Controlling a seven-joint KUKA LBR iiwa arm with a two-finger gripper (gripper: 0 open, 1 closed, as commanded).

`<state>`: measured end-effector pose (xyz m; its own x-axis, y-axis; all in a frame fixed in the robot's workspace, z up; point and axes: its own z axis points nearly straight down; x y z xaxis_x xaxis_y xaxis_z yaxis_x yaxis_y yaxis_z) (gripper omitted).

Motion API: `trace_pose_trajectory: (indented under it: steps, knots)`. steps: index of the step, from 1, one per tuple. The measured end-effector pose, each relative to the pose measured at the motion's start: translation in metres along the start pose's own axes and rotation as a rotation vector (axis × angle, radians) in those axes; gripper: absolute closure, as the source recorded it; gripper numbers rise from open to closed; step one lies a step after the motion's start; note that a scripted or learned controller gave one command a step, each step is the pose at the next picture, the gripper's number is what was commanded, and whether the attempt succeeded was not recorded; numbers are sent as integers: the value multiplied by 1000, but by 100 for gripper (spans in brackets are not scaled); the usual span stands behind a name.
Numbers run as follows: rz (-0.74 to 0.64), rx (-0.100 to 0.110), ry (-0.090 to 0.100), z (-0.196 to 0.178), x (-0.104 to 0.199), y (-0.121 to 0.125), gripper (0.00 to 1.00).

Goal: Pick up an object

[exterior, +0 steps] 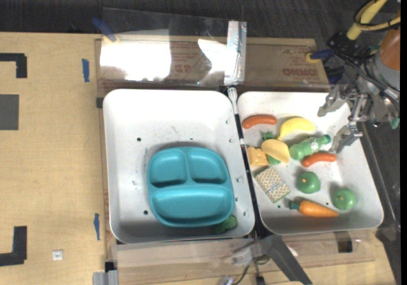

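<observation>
The left bin [121, 112] carries a teal tray [189, 184] toward its front edge, while the right bin [372, 210] holds toy food: a sausage [259, 121] and lemon [297, 126] near the back, a cracker [272, 183], two green fruits [309, 181] and a carrot [316, 209] toward the front. The gripper [343, 118] hangs over the right bin's back right corner, its fingers seemingly spread with nothing between them, though the view is poor there. The carrot, lying apart near the front edge, looks light, rigid, slick plastic, best pinched across its thick middle.
</observation>
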<state>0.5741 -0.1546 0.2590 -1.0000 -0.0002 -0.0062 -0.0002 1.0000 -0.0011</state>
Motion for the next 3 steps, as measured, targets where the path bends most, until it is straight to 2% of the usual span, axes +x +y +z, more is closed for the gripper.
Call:
trace_pose_trajectory:
  steps: [1,2,3]
  knots:
    - [272,1,-24,136,11,-7,0]
    - [343,5,-9,169,17,54,0]
    - [271,1,-4,171,-49,13,0]
